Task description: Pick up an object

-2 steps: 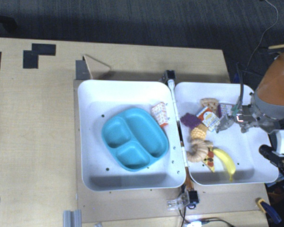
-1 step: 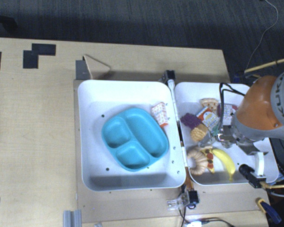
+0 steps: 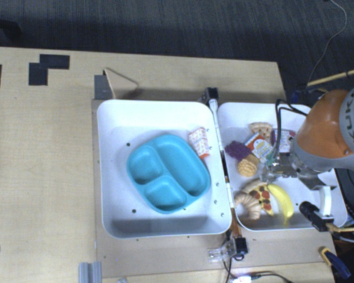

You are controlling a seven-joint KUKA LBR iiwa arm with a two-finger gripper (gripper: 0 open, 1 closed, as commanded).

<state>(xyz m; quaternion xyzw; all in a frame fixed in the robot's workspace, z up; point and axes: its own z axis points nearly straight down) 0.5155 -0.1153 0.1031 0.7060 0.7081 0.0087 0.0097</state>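
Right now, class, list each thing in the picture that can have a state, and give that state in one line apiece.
Blue three-compartment plastic tray: lying flat in the left white bin, turned at a slant, nothing in its compartments.
Small red-and-white packet: in the left bin beside the tray's upper right edge.
Yellow toy banana: lying in the right white bin.
Purple toy grapes: lying in the right bin.
Two-finger gripper: low over the right bin's toys.

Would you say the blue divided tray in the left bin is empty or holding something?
Empty. The blue divided tray shows bare blue in all three compartments; the small packet lies beside it on the bin floor.
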